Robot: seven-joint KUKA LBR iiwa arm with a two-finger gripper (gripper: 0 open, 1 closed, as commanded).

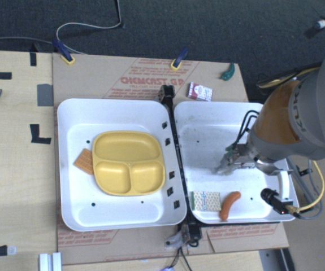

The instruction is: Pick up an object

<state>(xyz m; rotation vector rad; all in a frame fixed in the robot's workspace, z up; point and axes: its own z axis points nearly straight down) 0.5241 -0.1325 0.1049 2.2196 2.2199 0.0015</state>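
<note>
Grey arm [298, 123] hung over the right bin [207, 114], claw [230, 164] low near its floor, grip state hidden, while sausage [229, 205] and packet [206, 200] lay untouched nearby; nothing lifted yet.

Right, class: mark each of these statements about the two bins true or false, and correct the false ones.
1. The yellow divided plate lies in the left bin. True.
2. The sausage rests on the plate. False: it lies near the front of the right bin, beside a small printed packet.
3. The gripper is over the right bin. True.
4. A brown cracker-like piece sits at the plate's left edge. True.
5. The small red and white carton is inside the right bin. False: it lies on the cardboard behind the bins.
</note>
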